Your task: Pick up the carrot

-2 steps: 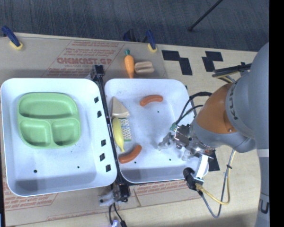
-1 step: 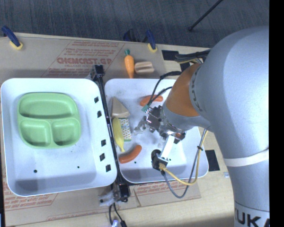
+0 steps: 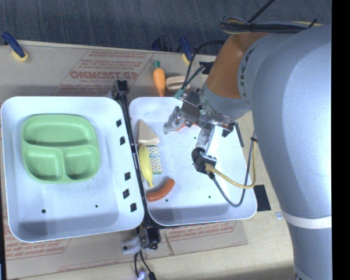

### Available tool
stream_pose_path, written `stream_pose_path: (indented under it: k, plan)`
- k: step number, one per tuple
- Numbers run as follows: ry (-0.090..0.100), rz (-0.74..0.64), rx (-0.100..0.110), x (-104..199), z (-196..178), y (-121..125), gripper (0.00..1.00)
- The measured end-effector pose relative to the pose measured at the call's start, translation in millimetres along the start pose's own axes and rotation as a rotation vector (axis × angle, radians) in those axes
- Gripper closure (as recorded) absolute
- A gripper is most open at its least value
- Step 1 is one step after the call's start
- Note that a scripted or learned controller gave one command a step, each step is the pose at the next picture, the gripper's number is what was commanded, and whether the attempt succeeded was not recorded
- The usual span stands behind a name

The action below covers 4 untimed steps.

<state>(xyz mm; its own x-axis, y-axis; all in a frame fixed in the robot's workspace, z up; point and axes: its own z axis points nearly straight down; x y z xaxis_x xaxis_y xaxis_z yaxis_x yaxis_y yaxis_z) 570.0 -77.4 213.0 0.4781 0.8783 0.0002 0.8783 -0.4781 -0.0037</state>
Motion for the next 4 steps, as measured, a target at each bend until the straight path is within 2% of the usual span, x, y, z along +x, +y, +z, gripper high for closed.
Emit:
stream_pose_path:
  k: [1,2,3,4]
  plan:
    - [-0.002,-0.035,0.003,17,92,87,0.00]
    - [-0.001,-0.046,0.005,19,80,87,1.00]
    - [-0.001,0.296,0.001,17,-25,42,1.00]
    - [-0.002,0.260,0.003,49,3,-11,1.00]
